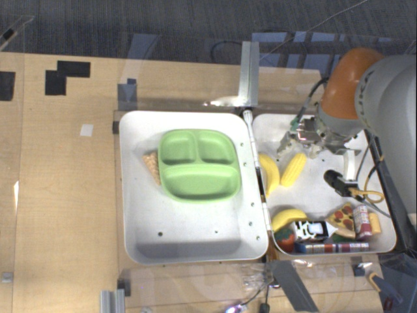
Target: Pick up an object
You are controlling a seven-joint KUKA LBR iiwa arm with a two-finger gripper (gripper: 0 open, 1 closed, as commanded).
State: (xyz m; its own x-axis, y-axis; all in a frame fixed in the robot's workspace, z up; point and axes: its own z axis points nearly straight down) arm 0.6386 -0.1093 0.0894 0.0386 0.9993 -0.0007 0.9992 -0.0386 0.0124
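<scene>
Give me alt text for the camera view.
The tool hangs over the right bin, just above a corn cob beside a banana. The left bin holds a green divided plate.

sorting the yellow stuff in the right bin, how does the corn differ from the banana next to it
The corn is a straight cob with a bumpy, kernelled surface; the banana is smooth and curved. The corn lies aslant, with its upper end just under the hand; the banana lies along the bin's left wall, farther from the hand. The corn looks a paler yellow than the banana. Both are yellow, similar in length, and lie side by side.
</scene>
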